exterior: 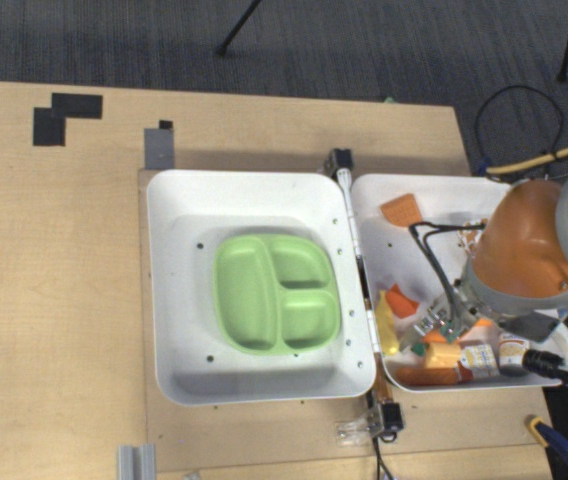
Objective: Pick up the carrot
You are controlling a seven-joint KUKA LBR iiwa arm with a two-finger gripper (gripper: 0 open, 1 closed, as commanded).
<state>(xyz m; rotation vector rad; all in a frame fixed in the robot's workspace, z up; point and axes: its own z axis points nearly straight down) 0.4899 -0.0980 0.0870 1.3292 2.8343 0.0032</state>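
I see gripper (pixel 442 320) low in right bin (pixel 369 200), jaws' state unclear. Carrot (pixel 398 302) crowded by toys; risk grabbing neighbour.

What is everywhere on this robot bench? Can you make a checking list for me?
Surface: tan wooden bench bearing two white bins, the left bin and the right bin.
Job's things: carrot, a small orange piece in the right bin, lying free left of the gripper.
Clutter: green divided plate in the left bin; orange wedge, yellow piece and more toy foods piled at the right bin's near edge.
Grippers: gripper low over the pile; open or shut is too hard to see.
Cables: black cable running down to the gripper.
Surroundings: grey carpet; black tape marks on the bench.
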